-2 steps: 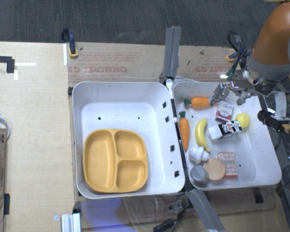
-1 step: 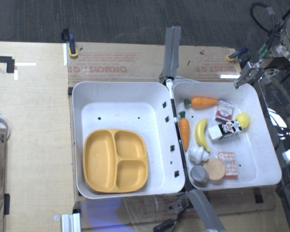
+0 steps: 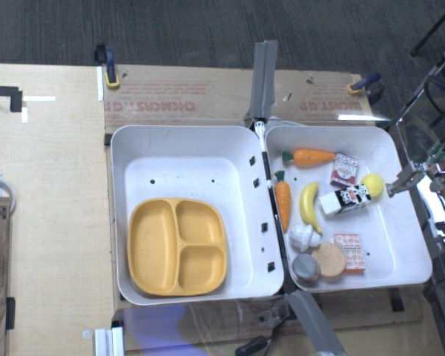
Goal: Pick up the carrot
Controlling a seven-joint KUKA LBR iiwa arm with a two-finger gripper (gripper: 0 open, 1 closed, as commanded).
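Two orange carrots with green tops lie in the right bin [image 3: 400, 273]. One carrot [image 3: 312, 156] lies crosswise near the bin's far wall, its green end pointing left. The other carrot [image 3: 282, 202] lies lengthwise along the bin's left wall, green end towards the back, just left of a banana [image 3: 308, 206].
The right bin also holds a lemon [image 3: 372, 184], a small black-and-white carton [image 3: 345, 199], two red-and-white packets [image 3: 344, 170], a white garlic bulb [image 3: 302, 236], a round biscuit [image 3: 329, 259] and a grey can [image 3: 305, 269]. A yellow divided plate [image 3: 179, 245] sits in the left bin [image 3: 178, 150]. Cables and metal stands crowd the right edge.
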